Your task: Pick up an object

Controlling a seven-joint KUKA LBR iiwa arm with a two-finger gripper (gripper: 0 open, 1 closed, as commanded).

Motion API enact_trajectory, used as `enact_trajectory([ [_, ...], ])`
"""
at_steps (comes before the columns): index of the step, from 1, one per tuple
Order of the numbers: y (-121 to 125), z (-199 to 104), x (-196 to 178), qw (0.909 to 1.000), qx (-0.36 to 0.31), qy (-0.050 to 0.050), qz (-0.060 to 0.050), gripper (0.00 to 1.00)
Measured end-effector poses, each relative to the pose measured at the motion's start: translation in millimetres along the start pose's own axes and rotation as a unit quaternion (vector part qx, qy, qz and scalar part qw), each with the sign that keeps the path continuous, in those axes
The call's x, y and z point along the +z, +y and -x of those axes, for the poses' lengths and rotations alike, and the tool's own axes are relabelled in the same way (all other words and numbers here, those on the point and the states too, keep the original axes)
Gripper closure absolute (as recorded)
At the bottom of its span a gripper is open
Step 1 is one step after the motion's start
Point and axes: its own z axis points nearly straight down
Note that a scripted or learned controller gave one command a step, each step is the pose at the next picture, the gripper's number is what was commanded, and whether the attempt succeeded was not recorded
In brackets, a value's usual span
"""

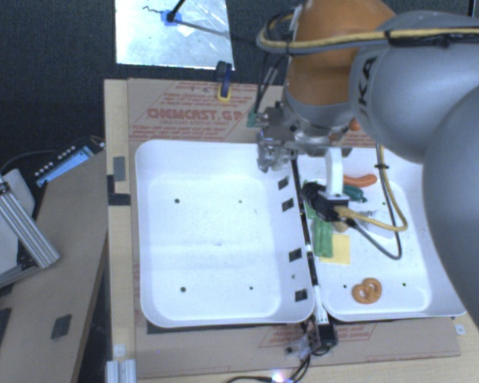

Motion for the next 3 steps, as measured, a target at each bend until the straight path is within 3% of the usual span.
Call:
enact_trajectory([
  [1, -34.8, -103.8, -13.0, 0.9999, -0.010, 0.004, 0.001, 1.00],
  [2, -114.6, -65.3, 50.0, 1.0000, -0.002, 0.000, -0.005, 1.00],
  [3, -69.8, -102.7, 11.4, 1.0000, -0.005, 0.003, 0.004, 1.00],
])
